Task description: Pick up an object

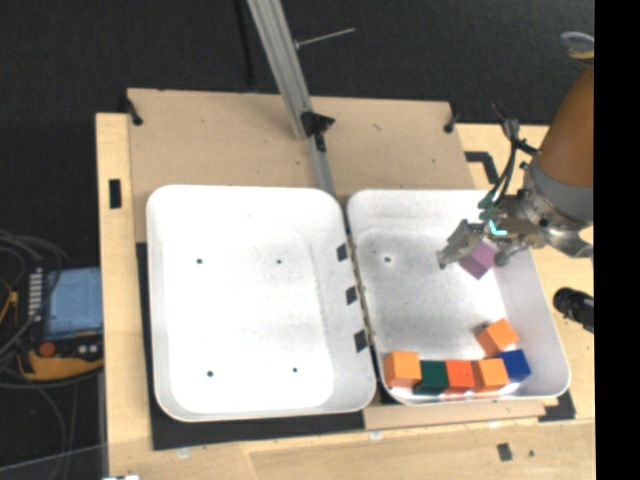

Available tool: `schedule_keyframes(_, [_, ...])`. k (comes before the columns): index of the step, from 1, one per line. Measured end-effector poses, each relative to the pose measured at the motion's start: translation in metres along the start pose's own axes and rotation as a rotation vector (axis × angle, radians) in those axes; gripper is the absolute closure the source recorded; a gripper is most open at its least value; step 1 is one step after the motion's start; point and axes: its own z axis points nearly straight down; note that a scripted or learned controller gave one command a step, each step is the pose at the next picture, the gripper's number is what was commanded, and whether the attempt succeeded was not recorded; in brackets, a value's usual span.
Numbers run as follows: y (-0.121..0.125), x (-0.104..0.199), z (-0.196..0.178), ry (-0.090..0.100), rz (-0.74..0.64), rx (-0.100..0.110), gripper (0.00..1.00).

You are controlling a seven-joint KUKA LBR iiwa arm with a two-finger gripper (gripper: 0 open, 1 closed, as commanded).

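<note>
A row of blocks [458, 372] lies along the right bin's [400, 218] front wall. Up from that row, over the same bin, the gripper [480, 250] clenches a purple block [481, 260] between its fingers, clear of the floor.

A grey metal pole [285, 63] slants from the top centre of the frame down to the bench [250, 143]. At the left edge, a blue box [75, 301] sits among dark cables [20, 268] on the black floor [100, 28].
</note>
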Motion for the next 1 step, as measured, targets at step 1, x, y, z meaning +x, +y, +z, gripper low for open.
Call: schedule_keyframes(1, [0.0006,-0.0003,-0.0015,-0.001,0.003,-0.004,0.00])
